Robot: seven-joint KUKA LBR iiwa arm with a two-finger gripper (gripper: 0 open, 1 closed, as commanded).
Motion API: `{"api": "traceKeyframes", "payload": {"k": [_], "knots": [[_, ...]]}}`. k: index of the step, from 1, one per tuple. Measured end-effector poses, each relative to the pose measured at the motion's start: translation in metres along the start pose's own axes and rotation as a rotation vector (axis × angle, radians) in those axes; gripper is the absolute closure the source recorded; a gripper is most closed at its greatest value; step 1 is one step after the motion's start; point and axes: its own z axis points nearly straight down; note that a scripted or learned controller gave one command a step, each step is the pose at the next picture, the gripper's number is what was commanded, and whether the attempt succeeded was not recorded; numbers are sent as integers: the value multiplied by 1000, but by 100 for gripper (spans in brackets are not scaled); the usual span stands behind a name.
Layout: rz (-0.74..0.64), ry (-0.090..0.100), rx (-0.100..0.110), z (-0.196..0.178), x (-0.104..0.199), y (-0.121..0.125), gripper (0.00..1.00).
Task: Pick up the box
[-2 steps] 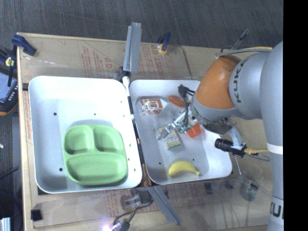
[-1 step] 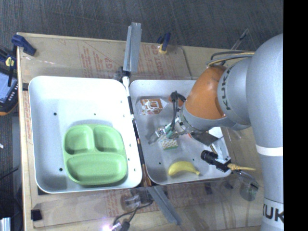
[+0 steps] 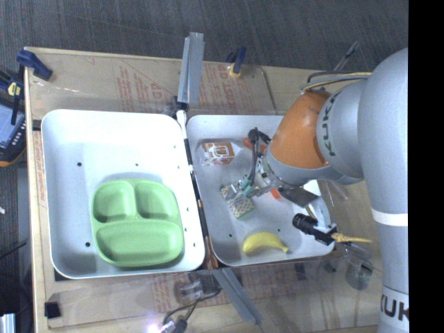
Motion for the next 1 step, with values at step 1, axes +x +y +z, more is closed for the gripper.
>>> {"api": "traceKeyframes", "payload": {"k": [1], "knots": [[29,9,6,-159,76,12,100]]}}
